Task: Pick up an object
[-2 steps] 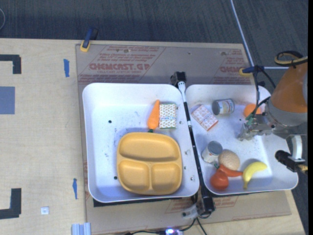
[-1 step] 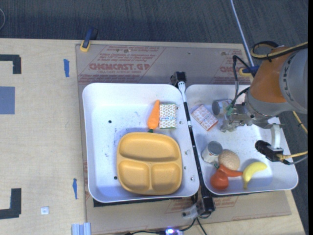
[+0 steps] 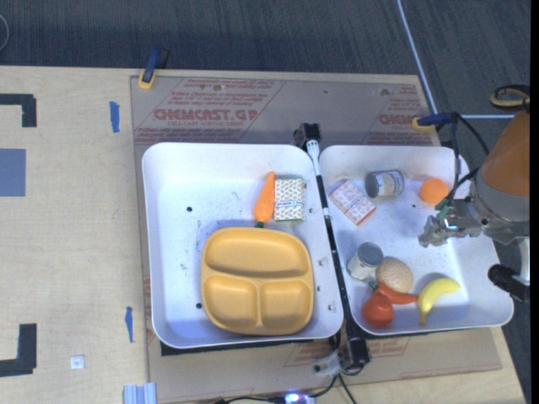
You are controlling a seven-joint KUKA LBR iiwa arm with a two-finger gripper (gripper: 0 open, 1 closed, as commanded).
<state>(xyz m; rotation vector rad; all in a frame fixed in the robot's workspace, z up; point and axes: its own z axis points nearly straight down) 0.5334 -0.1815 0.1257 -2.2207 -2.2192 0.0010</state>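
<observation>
One grey arm (image 3: 505,175) hangs low over the right bin (image 3: 484,314).

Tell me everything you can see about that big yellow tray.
The yellow tray looks like matte plastic, a rounded rectangle moulded into three compartments: one long one at the back and two smaller ones in front. It lies flat in the left bin, filling its near half, with a carrot at its far edge.

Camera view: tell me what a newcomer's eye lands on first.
The big yellow tray sits in the left bin, an orange carrot just behind it. The right bin holds a banana and a tomato at its front, with the gripper above its right side.
</observation>
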